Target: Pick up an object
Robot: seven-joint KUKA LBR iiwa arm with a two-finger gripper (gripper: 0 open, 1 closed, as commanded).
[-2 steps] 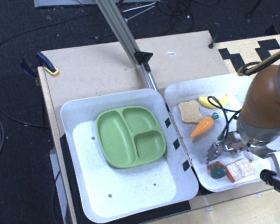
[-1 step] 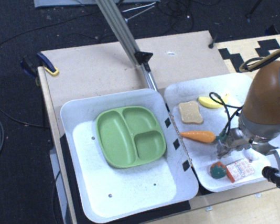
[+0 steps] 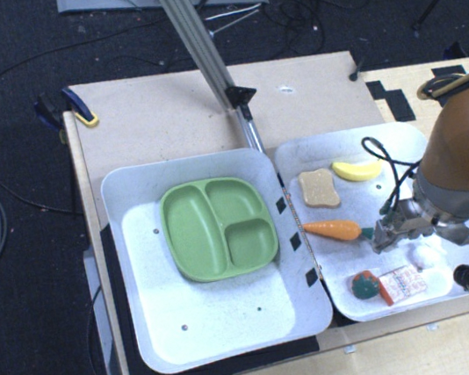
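Observation:
The right bin [image 3: 323,157] holds an orange carrot [image 3: 332,230] with a green tip, a slice of toast [image 3: 318,188], a yellow banana [image 3: 356,171], a red and green round toy [image 3: 365,285] and a white and red packet [image 3: 404,284]. My gripper [image 3: 391,232] hangs low over the right bin, just right of the carrot's green end and above the packet. Its fingers are hidden under the wrist. The grey arm with its orange band [image 3: 468,143] comes in from the right.
The left bin [image 3: 151,329] carries a green divided plate [image 3: 220,227]. A metal pole [image 3: 202,45] slants down to the gap between the bins. A black cable [image 3: 385,157] loops over the right bin near the banana.

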